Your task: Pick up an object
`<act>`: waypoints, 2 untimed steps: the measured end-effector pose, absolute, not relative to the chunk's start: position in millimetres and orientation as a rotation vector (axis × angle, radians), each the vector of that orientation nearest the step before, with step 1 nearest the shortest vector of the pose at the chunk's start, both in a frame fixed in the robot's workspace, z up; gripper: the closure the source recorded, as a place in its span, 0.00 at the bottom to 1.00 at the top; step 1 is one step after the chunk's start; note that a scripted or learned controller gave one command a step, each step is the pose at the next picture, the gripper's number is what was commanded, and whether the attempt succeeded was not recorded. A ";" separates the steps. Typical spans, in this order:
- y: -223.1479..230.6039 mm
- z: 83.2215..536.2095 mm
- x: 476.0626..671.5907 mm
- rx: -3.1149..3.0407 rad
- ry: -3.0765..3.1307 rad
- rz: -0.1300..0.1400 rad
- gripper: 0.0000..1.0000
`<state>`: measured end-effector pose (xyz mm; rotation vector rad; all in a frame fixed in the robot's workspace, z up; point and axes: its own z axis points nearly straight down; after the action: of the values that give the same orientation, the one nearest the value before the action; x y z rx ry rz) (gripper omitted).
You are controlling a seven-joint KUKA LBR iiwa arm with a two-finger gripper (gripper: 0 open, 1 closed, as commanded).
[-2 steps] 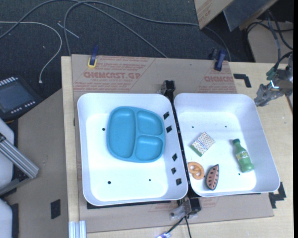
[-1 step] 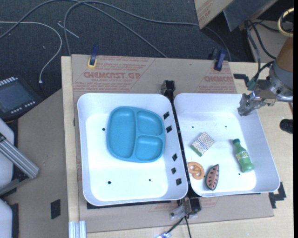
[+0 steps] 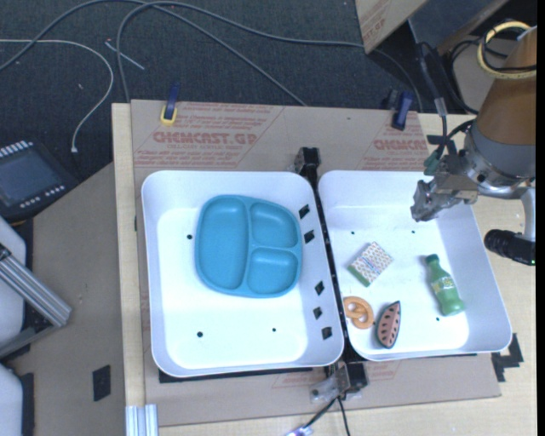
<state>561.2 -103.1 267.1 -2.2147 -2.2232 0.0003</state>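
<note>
The right bin [image 3: 392, 197] holds a green bottle [image 3: 444, 286] lying near its right wall, a checkered square packet [image 3: 371, 262] in the middle, a brown pretzel [image 3: 358, 312] and a red-brown oval piece [image 3: 388, 324] at the front. My gripper [image 3: 423, 209] hangs above the bin's back right part, above and behind the bottle, with nothing seen in it. A blue divided plate [image 3: 248, 246] lies in the left bin [image 3: 170, 281].
A black divider with clips [image 3: 313, 247] runs between the bins. Blue clamps [image 3: 170, 109] hold the cardboard sheet at the back. Cables trail across the dark floor behind, and a cardboard box [image 3: 387, 19] stands at the top right.
</note>
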 end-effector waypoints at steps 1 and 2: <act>-53.0 250.3 554.7 -2.212 -2.224 0.000 1.00; -9.6 250.6 541.5 -2.213 -2.223 0.000 1.00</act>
<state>541.5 -9.6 250.6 -2.2128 -2.2234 0.0002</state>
